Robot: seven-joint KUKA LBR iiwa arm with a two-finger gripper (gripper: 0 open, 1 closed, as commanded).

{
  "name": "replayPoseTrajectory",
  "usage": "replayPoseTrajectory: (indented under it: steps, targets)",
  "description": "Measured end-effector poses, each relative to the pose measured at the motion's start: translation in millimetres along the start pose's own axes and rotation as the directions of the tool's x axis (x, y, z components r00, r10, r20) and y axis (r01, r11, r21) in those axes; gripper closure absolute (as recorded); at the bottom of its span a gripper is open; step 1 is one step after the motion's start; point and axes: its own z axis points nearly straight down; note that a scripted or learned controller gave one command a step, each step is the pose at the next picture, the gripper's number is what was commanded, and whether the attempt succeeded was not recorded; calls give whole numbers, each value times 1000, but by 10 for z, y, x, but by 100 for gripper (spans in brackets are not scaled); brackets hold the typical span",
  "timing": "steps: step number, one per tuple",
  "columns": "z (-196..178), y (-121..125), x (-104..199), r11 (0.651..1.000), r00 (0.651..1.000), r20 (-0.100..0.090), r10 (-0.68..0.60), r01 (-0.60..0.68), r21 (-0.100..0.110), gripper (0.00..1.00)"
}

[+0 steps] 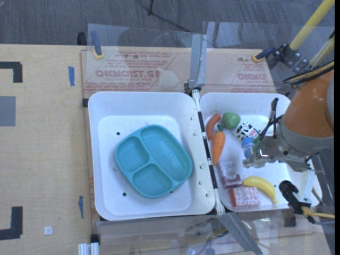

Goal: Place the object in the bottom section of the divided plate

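There were two white bins (101, 110). One blue plate (153, 160) with three parts lay in the left bin. The right bin had one carrot (218, 146), one hot dog (212, 125), one green fruit (230, 120), one banana (261, 185), one black-and-white toy (244, 129), and two little packets (230, 172).

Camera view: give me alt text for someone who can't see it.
The arm's gripper hangs over the right bin, among a carrot, a banana and other small items. The turquoise divided plate lies in the left bin, with nothing in its sections.
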Motion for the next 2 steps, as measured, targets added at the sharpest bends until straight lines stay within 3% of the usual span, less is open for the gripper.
replayPoseTrajectory:
  steps: [1,2]
  targets:
    - [879,15,-241,977,977,1,-215,215,-6,100]
    - [911,51,-242,903,903,13,-429,429,-14,100]
